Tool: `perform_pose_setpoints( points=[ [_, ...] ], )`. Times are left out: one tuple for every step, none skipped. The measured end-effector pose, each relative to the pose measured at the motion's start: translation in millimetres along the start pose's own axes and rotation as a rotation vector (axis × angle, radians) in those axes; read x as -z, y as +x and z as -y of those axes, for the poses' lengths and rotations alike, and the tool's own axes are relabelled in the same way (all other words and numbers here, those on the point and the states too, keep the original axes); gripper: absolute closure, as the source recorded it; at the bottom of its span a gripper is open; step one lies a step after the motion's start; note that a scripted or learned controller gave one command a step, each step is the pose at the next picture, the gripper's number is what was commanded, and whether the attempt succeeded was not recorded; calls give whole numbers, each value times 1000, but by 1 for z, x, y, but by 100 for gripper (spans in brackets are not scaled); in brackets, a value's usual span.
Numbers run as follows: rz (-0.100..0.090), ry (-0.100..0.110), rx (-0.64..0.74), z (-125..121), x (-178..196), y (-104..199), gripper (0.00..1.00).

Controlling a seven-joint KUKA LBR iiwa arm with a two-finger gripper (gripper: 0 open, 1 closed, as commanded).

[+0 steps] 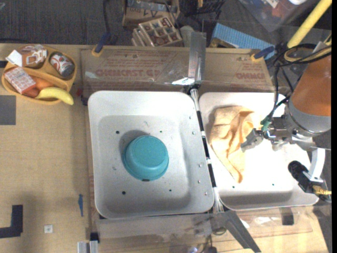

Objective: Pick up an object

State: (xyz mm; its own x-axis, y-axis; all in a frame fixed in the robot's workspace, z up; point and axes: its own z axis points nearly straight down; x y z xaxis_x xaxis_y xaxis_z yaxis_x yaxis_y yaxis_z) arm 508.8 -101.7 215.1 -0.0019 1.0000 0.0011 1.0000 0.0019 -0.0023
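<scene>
Camera view: in the right of 2 white bins [295, 188], the arm's gripper [251, 140] hovers at the right edge of a crumpled yellow cloth [230, 136]. The cloth lies at about 9 o'clock from the fingertips, near or touching, its long axis running roughly 11 to 5 o'clock. Whether the jaws are parted or closed cannot be told; nothing is seen held between them. A teal bowl [146, 157] sits upturned in the left bin [105, 120], well apart.
</scene>
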Motion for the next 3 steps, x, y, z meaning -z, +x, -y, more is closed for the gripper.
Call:
perform_pose_setpoints(
  points=[
    [2,-4,-27,-91,-70,3,0],
    [3,-14,130,-111,-123,-4,0],
    [6,-21,124,-113,-111,-7,100]
  ],
)
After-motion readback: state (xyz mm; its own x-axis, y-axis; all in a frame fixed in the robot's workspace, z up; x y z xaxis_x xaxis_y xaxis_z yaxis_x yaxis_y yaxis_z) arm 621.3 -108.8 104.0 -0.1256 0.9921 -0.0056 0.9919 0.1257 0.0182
